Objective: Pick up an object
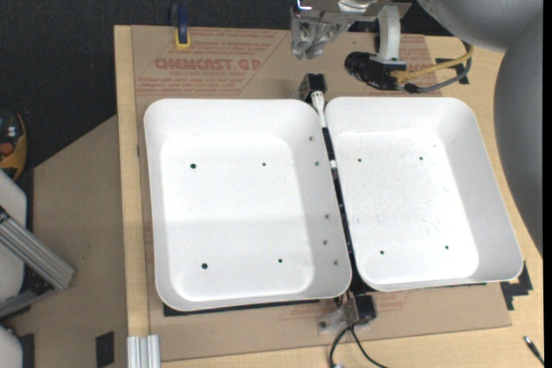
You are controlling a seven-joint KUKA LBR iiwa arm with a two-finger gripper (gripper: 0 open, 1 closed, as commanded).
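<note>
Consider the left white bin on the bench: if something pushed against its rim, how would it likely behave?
The left white bin looks shallow and thin-walled, so it is probably light and might flex at the rim. Its flat, broad base suggests sliding rather than tipping. It sits against the right white bin, with clamps at the seam, which may hold it in place.

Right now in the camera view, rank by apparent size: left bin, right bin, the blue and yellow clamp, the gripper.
1. Left bin and right bin: look about alike, so no ranking between them.
2. Gripper, though it sits nearer the camera, which inflates it.
3. Blue and yellow clamp, smallest.
</note>
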